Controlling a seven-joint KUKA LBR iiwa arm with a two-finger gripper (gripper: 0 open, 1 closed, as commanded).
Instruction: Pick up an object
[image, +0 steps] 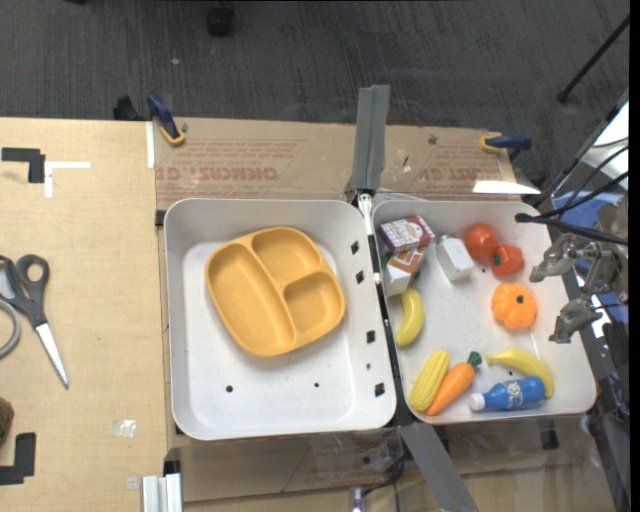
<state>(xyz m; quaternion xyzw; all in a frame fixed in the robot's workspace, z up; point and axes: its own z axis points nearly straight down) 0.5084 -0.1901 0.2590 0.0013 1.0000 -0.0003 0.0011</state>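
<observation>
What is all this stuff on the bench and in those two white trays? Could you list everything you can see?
Shallow white bins: 2, white, side by side on the bench.
Divided plastic plate: 1, yellow-orange, left bin.
Toy bananas: 2, yellow, right bin; one by the left wall, one near the bottle.
Toy corn cob: 1, yellow, right bin front.
Toy carrot: 1, orange, beside the corn.
Plastic bottle: 1, white and blue, lying at right bin front.
Toy pumpkin: 1, orange, right bin.
Toy tomatoes: 2, red, right bin rear.
Small cartons: 2, purple-white and brown-white, right bin rear left.
White block: 1, white, beside the cartons.
Scissors: 1, grey, bench left.
Gripper: 1, grey metal, right bin's right edge.
</observation>
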